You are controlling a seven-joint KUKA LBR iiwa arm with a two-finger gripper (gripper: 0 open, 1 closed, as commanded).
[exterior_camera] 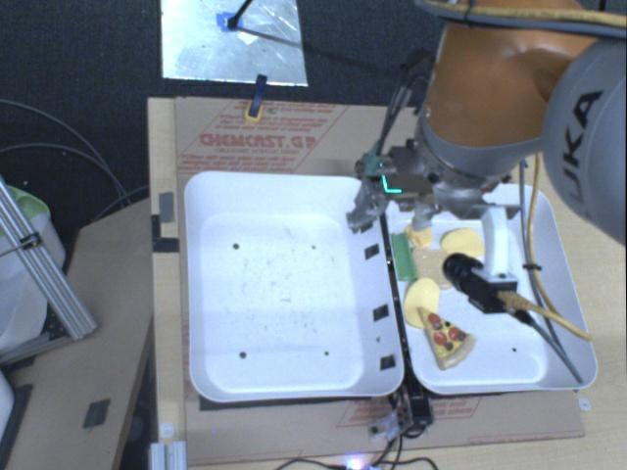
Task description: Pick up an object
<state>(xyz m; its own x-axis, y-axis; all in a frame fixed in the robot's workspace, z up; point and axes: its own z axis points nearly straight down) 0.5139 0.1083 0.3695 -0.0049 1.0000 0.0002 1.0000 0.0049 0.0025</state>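
Note:
The right bin (549,262) holds a toy pizza slice (450,339) near its front left. A yellow rounded piece (422,302) lies just behind the slice. Farther back are another yellow piece (462,241) and a small pale yellow piece (419,235). A thin green strip (400,255) lies along the bin's left wall. My gripper (415,217) hangs low over the back left part of this bin, right above the small pale yellow piece. The grey and orange arm hides the back of the bin.
The left bin (211,262) sits beside the right one, and they share a rim in the middle (389,292). Both rest on cardboard (265,140). A shiny foil sheet (233,27) lies behind. A metal frame (39,262) stands at the far left.

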